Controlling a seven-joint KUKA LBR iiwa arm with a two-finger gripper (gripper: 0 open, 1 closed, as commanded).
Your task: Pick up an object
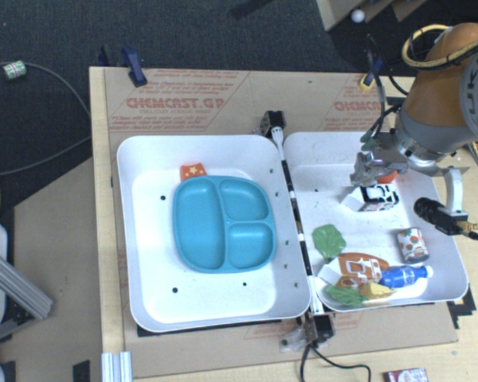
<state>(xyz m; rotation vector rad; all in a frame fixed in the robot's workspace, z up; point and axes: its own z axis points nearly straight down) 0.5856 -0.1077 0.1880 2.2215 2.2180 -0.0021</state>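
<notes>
Camera view, near to far: at the front of the right bin (454, 281) sits a pile: blue bottle (403, 276), orange-and-white packet (358, 266), yellow-green bits (357, 294) under it. Just behind, a green leaf-shaped piece (328, 240), and off to the right a small red-brown box (413, 244) lying apart. Left bin (135, 213) holds a blue 3-compartment tray (223, 223) w/ a small orange block (193, 171) touching its far left corner.

Further back in the right bin: black-and-white item (378, 197), looks like a small carton, tilted. Gripper (371, 175) hangs right over it, arm coming in from the right. Can't tell if it's spread or closed, too dark and cluttered there, and can't tell whether it's touching the carton or just above.

Step, best guess: approach/descent onto the b&w item, grasp not confirmed. Next move needs the gripper centred over the carton's narrow side, closed firmly, then a straight lift. Risk: tilted carton may slip or get nudged aside.
</notes>
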